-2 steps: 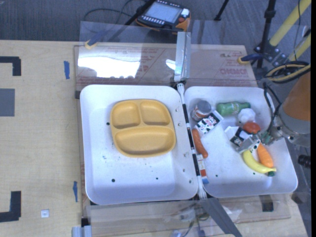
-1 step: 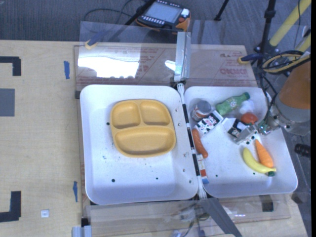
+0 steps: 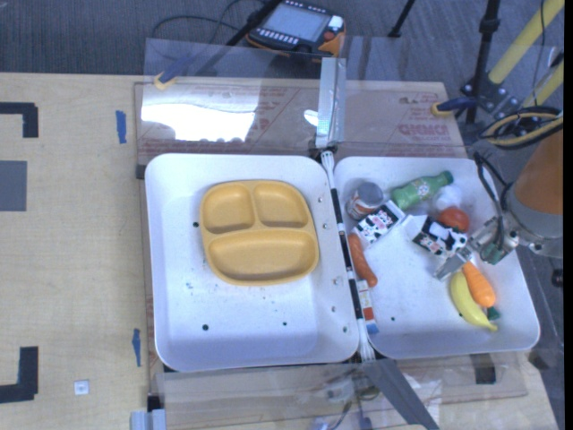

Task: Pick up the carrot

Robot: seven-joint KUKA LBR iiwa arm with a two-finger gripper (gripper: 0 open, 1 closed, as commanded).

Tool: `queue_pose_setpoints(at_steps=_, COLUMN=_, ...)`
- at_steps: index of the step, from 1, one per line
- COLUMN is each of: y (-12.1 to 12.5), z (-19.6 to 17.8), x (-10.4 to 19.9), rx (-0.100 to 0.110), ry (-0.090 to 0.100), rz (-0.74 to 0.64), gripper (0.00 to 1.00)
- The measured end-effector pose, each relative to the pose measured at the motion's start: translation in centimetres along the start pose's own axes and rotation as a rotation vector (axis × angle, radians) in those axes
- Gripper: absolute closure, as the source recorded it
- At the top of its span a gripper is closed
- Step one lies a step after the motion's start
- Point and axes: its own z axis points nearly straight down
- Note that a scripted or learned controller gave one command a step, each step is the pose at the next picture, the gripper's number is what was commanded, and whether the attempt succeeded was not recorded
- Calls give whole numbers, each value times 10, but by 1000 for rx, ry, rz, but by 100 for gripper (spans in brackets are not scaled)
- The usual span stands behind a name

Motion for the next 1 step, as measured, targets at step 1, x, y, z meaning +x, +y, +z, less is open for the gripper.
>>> queue_pose_setpoints(at_steps=1, y=1, z=-12, x=-2, rx=-4, ry=-7, rz=3, gripper=100)
